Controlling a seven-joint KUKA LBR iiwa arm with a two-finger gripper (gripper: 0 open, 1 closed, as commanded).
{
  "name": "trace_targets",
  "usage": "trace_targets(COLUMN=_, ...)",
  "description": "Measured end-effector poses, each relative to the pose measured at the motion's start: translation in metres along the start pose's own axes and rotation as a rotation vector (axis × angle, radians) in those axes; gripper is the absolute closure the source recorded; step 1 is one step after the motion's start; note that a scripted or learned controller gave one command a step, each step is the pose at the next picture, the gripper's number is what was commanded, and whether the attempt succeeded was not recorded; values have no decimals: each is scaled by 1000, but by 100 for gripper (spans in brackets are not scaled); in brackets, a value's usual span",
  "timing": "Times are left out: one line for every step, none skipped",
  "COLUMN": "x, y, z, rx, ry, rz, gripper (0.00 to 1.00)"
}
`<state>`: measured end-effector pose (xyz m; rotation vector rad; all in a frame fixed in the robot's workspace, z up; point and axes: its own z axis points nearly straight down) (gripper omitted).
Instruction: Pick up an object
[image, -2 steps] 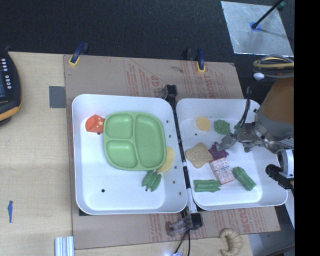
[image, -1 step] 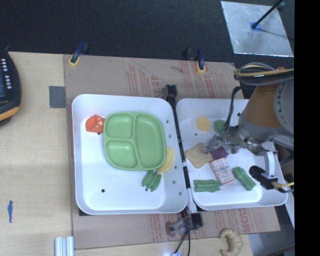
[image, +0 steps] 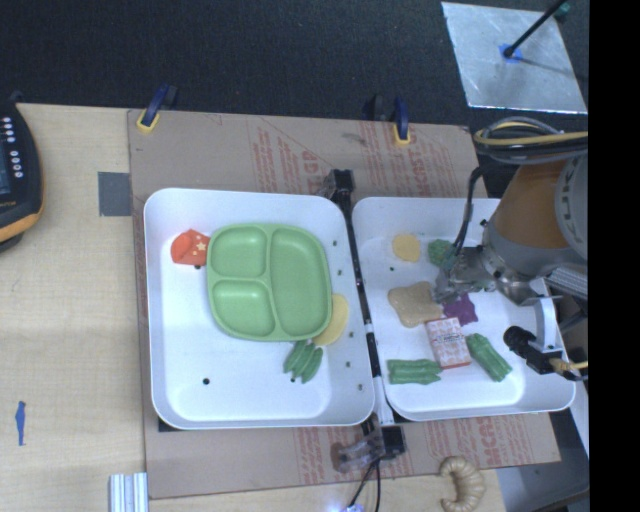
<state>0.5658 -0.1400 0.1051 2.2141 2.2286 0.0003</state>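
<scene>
The left bin (image: 170, 330) holds a red toy (image: 188, 247), a green divided plate (image: 268, 281) and a green pod (image: 303, 360). In the right bin (image: 400, 405), the gripper (image: 462, 283) hangs over a purple piece (image: 460, 307), beside a tan piece (image: 412, 303) and a pink packet (image: 447, 342); whether its jaws stand wide or narrow, I cannot tell.

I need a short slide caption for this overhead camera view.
Grey arm's gripper lowered into the right white bin beside a small purple object; green divided plate in the left bin.
</scene>
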Motion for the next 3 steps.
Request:
trace_targets(x=0, y=0, z=0, rx=1, ry=0, rz=0, gripper=0)
trace_targets(x=-43, y=50, z=13, rx=-2, ry=-3, rz=1, gripper=0)
trace_targets(x=-36, y=-14, z=14, rx=9, ry=2, rz=3, gripper=0)
